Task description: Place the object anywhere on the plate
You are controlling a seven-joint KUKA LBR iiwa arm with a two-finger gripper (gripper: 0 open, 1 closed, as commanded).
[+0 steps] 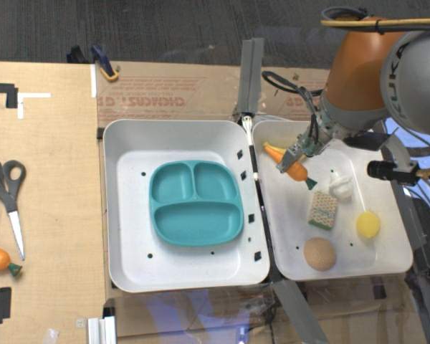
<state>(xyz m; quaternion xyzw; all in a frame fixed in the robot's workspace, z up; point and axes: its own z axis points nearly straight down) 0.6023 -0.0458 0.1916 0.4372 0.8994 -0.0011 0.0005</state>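
Gripping toy carrot point(292, 165), gripper point(299, 154) over right bin point(387, 264), fingertips partly hidden, teal plate point(196, 203) apart.

I see a robot lab: a big grey and orange robot arm point(376, 67) over two shallow white plastic bins point(115, 213) on a light wooden bench point(43, 192).

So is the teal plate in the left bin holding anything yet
Empty. The teal plate sits in the left bin with all three compartments bare; the toy carrot is over the right bin, at the gripper.
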